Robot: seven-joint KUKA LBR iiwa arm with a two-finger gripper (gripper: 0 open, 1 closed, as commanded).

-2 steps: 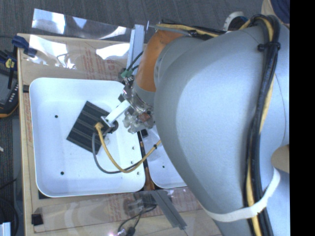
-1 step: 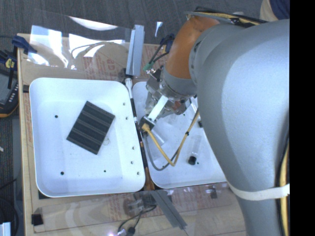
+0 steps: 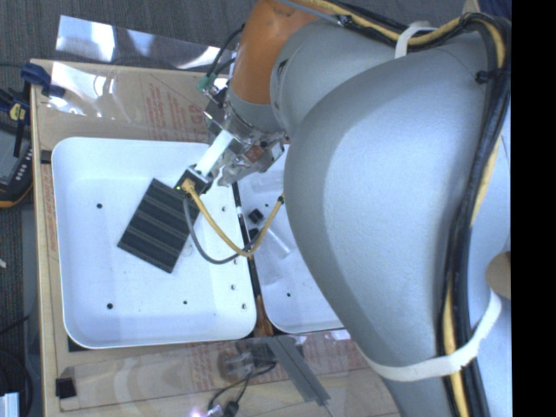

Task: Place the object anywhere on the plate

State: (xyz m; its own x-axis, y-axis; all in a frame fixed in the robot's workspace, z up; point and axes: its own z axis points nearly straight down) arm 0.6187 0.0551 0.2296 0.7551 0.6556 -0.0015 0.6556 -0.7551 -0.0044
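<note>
Dark ribbed slab (image 3: 159, 225) lies flat (askew) in left bin (image 3: 87, 268).

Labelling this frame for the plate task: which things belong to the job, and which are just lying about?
Job: dark ribbed plate in the left bin; small black object in the right bin, possibly the thing to place; gripper.
Lying about: clear sheet beyond the bins; yellow-and-black device at the left edge.
</note>
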